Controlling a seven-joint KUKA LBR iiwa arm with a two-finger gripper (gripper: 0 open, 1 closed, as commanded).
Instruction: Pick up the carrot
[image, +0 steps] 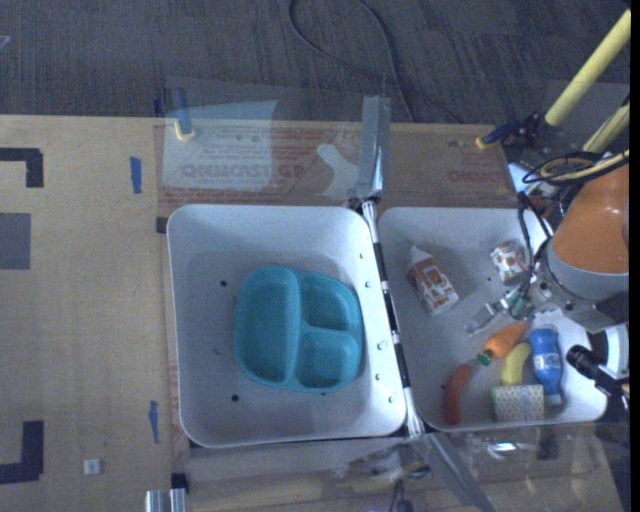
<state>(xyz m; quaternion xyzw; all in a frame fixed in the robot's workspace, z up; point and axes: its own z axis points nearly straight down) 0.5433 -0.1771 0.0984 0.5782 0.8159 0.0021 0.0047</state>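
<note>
The carrot (506, 337) is a short orange piece with a green end, lying in the right bin (400, 300) near its right side. My gripper (494, 311) reaches in from the right and hangs just above and to the left of the carrot, close to its upper end. The view is too small to tell whether it touches the carrot. The grey arm with its orange band (592, 232) covers the bin's far right corner.
Around the carrot lie a yellow banana (513, 366), a blue bottle (545, 363), a patterned block (518, 402), a reddish sausage (455, 392), a small carton (432, 283) and a can (507, 259). The left bin (200, 330) holds a teal divided plate (297, 328).
</note>
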